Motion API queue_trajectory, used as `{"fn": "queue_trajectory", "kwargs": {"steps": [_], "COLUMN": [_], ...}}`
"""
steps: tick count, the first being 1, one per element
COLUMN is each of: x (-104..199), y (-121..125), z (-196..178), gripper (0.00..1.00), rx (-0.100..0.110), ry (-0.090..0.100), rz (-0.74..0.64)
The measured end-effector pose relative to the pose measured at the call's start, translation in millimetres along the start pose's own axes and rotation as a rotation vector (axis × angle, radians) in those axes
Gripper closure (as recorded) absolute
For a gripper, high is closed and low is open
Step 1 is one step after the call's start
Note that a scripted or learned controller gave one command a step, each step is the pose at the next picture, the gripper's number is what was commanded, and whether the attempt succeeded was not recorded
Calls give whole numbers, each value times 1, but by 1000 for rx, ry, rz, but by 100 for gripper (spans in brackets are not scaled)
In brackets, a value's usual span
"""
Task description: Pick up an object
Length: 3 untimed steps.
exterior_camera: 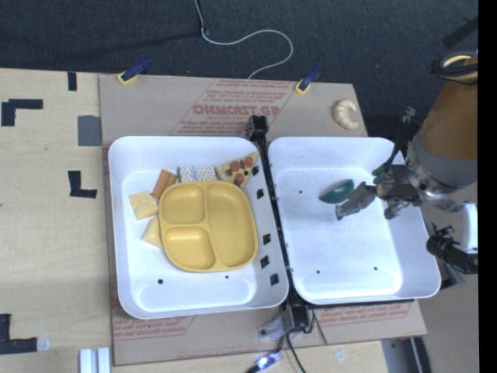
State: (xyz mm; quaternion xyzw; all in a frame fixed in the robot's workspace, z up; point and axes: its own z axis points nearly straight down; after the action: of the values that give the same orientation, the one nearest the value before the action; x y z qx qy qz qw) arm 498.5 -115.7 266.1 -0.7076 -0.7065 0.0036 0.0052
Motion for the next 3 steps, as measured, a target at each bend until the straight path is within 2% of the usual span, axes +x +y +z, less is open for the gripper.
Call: {"fn": "queue_trajectory", "kwargs": {"steps": [1, 2, 3], "x": [0, 2, -7], "y": [2, 2, 1], "z": [-5, 38, 98], "gripper": [0, 0, 0], "rx": [-10, -6, -4], "ry": [-1, -2, -1], "rz": [-3, -2, -1]}}
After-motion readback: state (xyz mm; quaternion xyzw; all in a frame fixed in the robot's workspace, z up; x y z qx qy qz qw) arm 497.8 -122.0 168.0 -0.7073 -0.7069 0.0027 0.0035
